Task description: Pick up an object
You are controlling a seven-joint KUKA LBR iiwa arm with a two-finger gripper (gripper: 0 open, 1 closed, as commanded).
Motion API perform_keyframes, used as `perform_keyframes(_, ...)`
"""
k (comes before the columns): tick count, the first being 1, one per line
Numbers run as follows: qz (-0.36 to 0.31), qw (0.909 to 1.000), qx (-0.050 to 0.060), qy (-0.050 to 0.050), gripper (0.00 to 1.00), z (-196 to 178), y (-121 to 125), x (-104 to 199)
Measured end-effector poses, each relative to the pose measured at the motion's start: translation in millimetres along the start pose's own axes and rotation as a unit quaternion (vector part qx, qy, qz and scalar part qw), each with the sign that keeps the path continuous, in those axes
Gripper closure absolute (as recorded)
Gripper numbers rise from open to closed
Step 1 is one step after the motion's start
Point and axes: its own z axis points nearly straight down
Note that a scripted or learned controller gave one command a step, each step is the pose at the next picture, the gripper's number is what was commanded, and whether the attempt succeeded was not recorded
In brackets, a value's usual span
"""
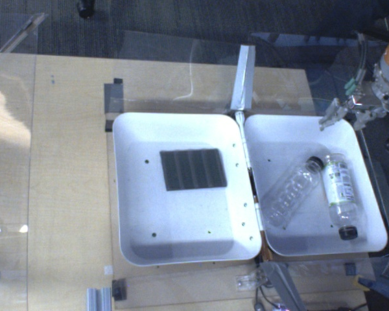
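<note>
Broadly, one wooden bench (58, 193) carries two shallow white bins side by side, their inner rims touching along a narrow seam. The left bin (133, 238) is the larger and holds a single item: one dark ribbed rectangular pad (193, 169) lying flat near its middle, with bare white floor open on every side of it. The right bin (272, 135) holds two clear plastic bottles, both lying down. One bottle with a white label (340, 190) lies roughly parallel to the right wall and close beside it, its dark cap pointing toward the near rim. The other, an unlabelled ribbed bottle (290, 192), lies on a diagonal with its dark cap up near the labelled bottle's top end; the two nearly touch there and spread apart lower down. Open floor remains in that bin's upper left and along its near edge. The gripper (347, 109) hangs over the far right corner of the right bin, above the rim, well apart from both bottles; its two fingers look spread and nothing sits between them.
</note>
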Motion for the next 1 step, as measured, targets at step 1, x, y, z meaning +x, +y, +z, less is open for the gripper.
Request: perform_keyframes(1, 0.054, 0.9985, 0.001, 0.0, 0.0, 102.0, 4.8, -31.5)
